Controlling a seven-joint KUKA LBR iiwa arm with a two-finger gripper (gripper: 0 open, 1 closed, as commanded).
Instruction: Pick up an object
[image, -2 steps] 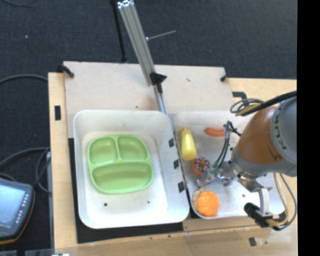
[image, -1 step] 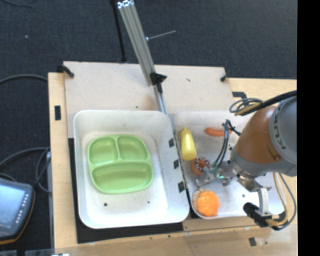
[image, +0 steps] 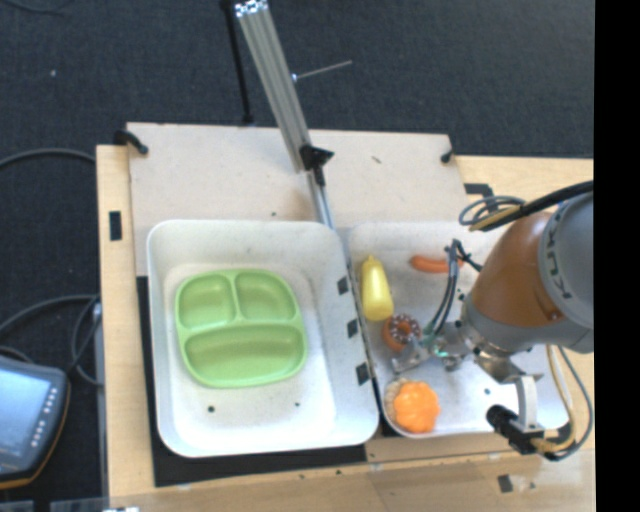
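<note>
Nearest the camera sits the arm's orange band (image: 515, 275), reaching in over the worktop's (image: 215, 175) right edge and covering much of the right bin (image: 400, 243). Below it, the end effector (image: 434, 349) hangs low in the middle of that bin, mostly hidden by the wrist. Whether it is apart or together cannot be told, and nothing can be seen clamped in it.

Just beside it, on the side toward the left bin, lies a small reddish-brown piece (image: 402, 331). This is the closest candidate, but contact between the two cannot be made out. Toward the worktop's front edge an orange ball (image: 415, 405) rests in what looks like a small white bowl (image: 392, 424), near the end effector but apart from it. Toward the back edge, a yellow bottle (image: 375, 289) lies along the wall shared by the bins, and a short orange stick (image: 430, 264) lies behind the arm's cables.

Farther out, the left bin (image: 160, 300) holds a green divided plate (image: 240, 326), well apart from the arm. A metal pole (image: 280, 85) slants in from the back edge.

As for progress, the approach seems made. Every object lies on the bin floor, so the grasp and the lift appear to remain to be done.
</note>
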